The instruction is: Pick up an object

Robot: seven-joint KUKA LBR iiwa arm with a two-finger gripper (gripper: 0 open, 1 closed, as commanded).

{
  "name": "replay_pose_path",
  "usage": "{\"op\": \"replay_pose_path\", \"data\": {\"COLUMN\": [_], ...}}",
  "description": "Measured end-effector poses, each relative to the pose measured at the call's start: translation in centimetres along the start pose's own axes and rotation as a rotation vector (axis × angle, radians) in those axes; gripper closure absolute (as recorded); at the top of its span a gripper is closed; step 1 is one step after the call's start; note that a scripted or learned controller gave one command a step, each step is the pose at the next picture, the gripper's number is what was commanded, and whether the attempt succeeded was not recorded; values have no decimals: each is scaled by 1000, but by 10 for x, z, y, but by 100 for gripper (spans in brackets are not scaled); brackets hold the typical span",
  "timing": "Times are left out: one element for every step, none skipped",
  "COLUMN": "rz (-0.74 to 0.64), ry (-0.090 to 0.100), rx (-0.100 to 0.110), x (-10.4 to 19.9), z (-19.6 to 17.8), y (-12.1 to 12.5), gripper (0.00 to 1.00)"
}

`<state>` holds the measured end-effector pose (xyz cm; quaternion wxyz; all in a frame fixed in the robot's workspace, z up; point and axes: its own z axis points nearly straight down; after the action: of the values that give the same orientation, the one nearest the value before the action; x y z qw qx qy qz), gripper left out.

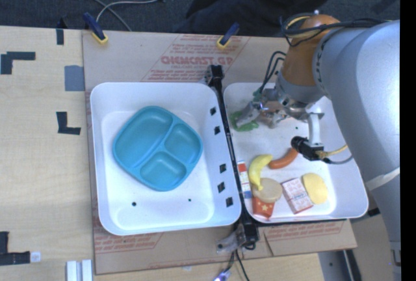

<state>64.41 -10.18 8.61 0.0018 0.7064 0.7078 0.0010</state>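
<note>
Two white bins sit side by side on the bench. The left bin (pixel 104 143) holds one blue divided plate (pixel 157 147), lying flat near its middle. The right bin (pixel 351 205) holds the small things: one green piece (pixel 245 120) at its upper left, partly covered by the claw and hard to identify; one yellow banana (pixel 257 168); one orange-red sausage (pixel 284 159) touching the banana's tip; one round tan piece (pixel 269 190) over a red carton (pixel 262 208); one small red-and-white box (pixel 296 195); and one yellow lemon (pixel 316 187) just beside it. The claw (pixel 263 110) hangs low over the green piece, touching or nearly so; whether it grips cannot be told. The grey arm (pixel 364 84) hides the bin's right part.
</note>
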Motion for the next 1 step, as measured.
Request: {"op": "replay_pose_path", "data": {"rz": [2], "ry": [3], "rx": [17], "x": [5], "z": [-20], "y": [22], "gripper": [0]}}
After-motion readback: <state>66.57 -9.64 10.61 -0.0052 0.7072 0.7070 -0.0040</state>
